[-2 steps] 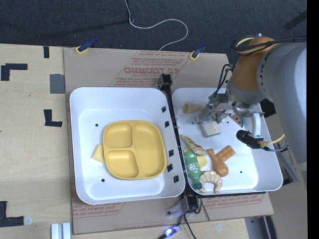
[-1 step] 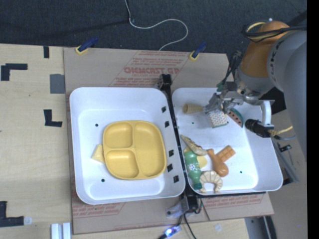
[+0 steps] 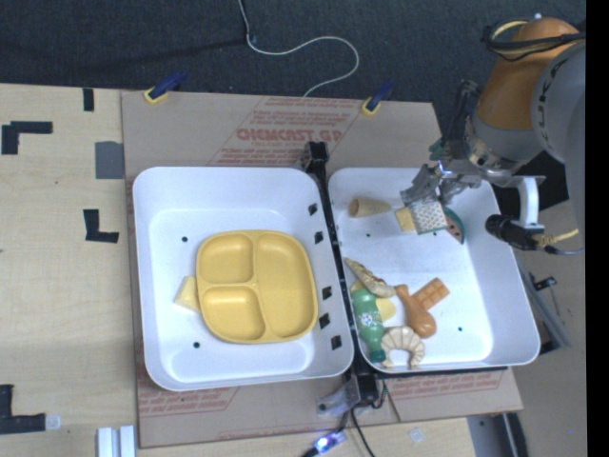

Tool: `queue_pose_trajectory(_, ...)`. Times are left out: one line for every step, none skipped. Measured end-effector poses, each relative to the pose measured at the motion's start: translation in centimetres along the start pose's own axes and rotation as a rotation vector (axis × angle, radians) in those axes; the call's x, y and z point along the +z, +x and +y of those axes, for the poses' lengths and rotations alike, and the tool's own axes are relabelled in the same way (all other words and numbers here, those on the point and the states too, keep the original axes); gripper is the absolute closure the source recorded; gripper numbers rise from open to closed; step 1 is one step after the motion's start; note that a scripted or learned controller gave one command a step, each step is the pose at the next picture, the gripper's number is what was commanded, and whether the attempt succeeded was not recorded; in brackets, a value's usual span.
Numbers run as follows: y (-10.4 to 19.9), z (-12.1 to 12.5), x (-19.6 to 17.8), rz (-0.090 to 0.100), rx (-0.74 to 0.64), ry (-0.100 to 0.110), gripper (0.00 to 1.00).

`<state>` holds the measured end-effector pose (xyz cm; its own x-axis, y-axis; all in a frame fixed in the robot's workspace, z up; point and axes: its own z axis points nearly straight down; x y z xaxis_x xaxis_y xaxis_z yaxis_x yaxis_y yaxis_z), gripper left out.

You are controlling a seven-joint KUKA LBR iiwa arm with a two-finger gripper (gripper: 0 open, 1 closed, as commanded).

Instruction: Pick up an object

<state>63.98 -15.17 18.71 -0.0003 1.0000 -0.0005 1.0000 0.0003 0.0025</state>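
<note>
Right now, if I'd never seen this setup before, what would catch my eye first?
Probably the yellow divided plate sitting in the middle of the left bin. Next, the grey arm with its orange band reaching in from the right, its gripper low over the far part of the right bin. Then the cluster of small toy foods at that bin's near left corner.

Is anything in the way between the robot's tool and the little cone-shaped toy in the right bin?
Nothing visible is. The tool hangs over the right bin, and the cone lies to its left in the picture with bare white floor between them. The other toys sit lower down.
</note>
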Motion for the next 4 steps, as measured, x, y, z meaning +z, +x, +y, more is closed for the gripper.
queue_pose_trajectory(0.1, 0.1, -3.9, 0.0, -0.002, 0.0, 1.0)
queue_pose_trajectory(5.3, 1.1, -4.8, 0.002, -0.006, 0.002, 1.0)
queue_pose_trajectory(10.3, 2.4, -4.6, 0.001, -0.006, 0.003, 1.0)
queue_pose_trajectory(15.1, 2.6, -4.9, 0.001, -0.006, 0.004, 1.0)
